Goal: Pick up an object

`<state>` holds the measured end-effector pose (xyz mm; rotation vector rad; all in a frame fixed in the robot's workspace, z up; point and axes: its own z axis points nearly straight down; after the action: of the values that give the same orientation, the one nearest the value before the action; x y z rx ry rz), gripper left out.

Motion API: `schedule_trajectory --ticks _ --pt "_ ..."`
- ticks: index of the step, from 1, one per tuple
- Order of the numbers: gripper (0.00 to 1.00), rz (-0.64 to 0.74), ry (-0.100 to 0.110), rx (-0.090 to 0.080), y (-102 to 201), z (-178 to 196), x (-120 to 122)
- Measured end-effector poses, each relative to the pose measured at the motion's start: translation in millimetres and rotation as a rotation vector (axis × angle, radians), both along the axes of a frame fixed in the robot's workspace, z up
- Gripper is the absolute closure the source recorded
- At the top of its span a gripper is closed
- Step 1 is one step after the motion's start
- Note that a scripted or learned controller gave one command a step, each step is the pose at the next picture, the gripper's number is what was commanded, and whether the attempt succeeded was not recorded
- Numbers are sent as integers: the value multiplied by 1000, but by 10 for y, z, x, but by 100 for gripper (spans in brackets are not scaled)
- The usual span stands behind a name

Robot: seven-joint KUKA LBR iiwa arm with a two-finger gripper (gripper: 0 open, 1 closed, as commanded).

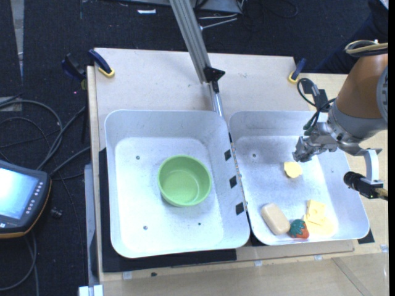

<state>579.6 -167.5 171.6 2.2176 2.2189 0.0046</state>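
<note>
Left bin [123,165] holds a green bowl [184,180]; right bin [259,134] holds yellow pieces [293,169]; gripper [303,153] above them, grip unclear

Small yellow lump [293,170], right bin [345,184]

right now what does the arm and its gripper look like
The arm is bulky and rounded, with a wide orange band above a grey wrist section. Black cables loop loosely along its near side. The gripper is a small dark grey metal piece narrowing toward its tip. A white bracket with a black knob sits just below the wrist.
</note>
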Motion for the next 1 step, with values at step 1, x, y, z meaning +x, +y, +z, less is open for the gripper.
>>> schedule_trajectory --ticks 1 --pt "100 0 0 0 23 592 85"
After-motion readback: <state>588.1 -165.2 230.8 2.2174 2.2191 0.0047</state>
